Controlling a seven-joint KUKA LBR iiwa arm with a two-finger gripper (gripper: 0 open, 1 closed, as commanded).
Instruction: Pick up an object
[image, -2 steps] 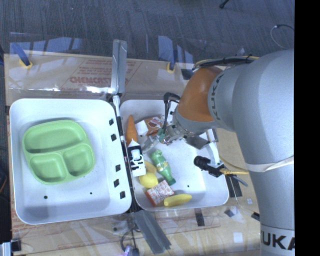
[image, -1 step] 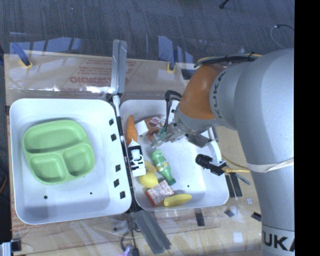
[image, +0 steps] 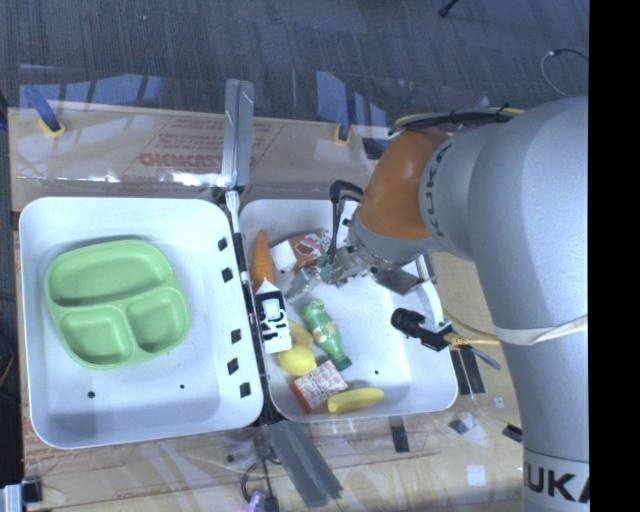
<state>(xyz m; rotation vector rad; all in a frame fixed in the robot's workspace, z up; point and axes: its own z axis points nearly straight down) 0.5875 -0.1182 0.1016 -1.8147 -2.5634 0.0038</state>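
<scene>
My gripper (image: 336, 268) hangs low over the upper middle of the right bin (image: 425, 385), right beside a crinkled snack packet (image: 304, 247). An orange carrot (image: 262, 258) lies along the bin's left wall. Below it sits a white and black box (image: 271, 315). A green bottle (image: 326, 334) lies just below the gripper, apart from it. Further down are a yellow lemon (image: 297, 360), a red-orange packet (image: 320, 385) and a yellow banana (image: 355, 400). The wrist hides the gripper's tips.
The left bin (image: 60, 400) holds a green compartment plate (image: 118, 300). The grey arm (image: 520, 230) covers the right bin's right side. A divider with black clips (image: 238, 300) separates the bins.
</scene>
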